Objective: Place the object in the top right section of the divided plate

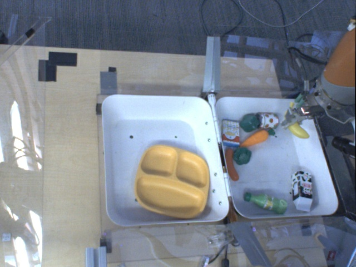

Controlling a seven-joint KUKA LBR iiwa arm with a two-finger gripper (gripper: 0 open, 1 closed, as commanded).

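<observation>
Hovering at the 2 o'clock corner of the right bin (328,174), the gripper (293,114) sits just beside a small yellow object (299,130), and whether its fingers are apart or together cannot be told. A centred, vertical descent is advised, since the bin wall is close. The yellow divided plate (173,180) lies in the left bin (119,149) on the pale wooden bench (67,166), its sections unoccupied, with grey carpet (139,15) seen at 12 o'clock

The divided plate (173,181) looks like smooth yellow plastic with a soft shine. The 2 white bins (119,121) look like smooth, dull plastic. The counter (67,166) is pale wood. The green bottle (266,202) looks shiny.
</observation>
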